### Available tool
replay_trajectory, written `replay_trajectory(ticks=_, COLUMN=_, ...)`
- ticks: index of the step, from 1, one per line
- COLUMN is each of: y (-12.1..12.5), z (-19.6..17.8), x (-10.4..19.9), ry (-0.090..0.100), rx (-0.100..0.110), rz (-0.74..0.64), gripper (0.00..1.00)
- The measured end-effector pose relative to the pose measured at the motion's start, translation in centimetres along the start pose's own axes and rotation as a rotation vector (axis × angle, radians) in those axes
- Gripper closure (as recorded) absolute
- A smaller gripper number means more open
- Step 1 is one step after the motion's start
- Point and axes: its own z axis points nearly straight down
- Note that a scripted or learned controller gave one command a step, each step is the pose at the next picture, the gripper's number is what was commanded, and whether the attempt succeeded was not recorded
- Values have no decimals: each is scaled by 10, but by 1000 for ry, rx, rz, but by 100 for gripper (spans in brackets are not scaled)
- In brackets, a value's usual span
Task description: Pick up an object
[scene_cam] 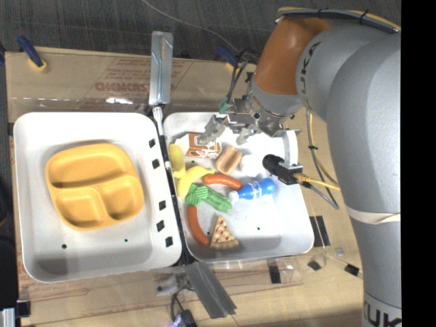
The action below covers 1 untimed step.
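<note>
Camera view puts our end effector point(238, 125), fingers apart and holding nothing, at the right bin's point(286, 237) far edge, directly beside the hot dog bun point(227, 159), whose long axis slants toward it.

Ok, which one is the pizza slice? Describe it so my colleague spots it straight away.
Look in the right-hand white bin, the one crowded with toy food, and go to its near edge. The pizza slice lies there beside the lower end of a brown sausage. It is the one flat triangle, tan with red dots.
</note>
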Motion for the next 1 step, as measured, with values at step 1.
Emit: replay_trajectory(ticks=1, y=5, z=97, x=-16, ry=1, rx=4, rz=-103, gripper=0)
